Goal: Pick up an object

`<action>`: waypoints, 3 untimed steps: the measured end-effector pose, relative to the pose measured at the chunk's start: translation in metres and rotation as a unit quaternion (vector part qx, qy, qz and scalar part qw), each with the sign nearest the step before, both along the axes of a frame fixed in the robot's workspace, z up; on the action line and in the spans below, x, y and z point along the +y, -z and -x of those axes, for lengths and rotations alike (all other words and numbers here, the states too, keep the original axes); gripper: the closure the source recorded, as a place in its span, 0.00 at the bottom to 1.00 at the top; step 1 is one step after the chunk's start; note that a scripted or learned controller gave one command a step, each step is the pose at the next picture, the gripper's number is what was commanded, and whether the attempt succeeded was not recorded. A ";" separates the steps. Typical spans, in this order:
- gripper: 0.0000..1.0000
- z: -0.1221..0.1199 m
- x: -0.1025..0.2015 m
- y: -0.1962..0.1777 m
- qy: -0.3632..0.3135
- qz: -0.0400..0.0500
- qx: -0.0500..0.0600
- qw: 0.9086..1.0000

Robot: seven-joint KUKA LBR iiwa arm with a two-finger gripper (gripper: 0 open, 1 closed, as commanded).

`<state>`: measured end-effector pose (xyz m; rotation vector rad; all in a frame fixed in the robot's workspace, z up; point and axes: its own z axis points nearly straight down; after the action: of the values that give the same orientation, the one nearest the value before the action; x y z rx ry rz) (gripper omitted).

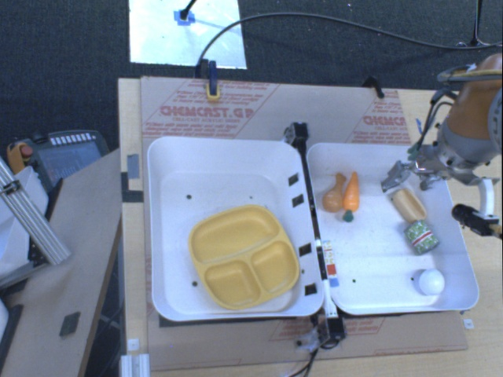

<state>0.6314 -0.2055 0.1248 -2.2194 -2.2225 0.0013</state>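
Camera view: end effector nr right bin far edge.

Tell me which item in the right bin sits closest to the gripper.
The tan bread-like roll, just below the gripper; the green can, white ball and carrot lie farther off.

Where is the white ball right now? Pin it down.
In the camera view, the white ball lies in the right bin's near right corner, just below the green can.
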 end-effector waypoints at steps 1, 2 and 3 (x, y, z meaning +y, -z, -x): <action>0.00 0.000 0.001 0.042 -0.001 0.000 0.000 1.000; 1.00 -0.002 0.000 0.028 -0.002 0.001 -0.004 1.000; 1.00 -0.006 0.006 -0.019 -0.002 0.001 -0.004 1.000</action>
<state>0.6375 -0.1994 0.1434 -2.2208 -2.2310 -0.0062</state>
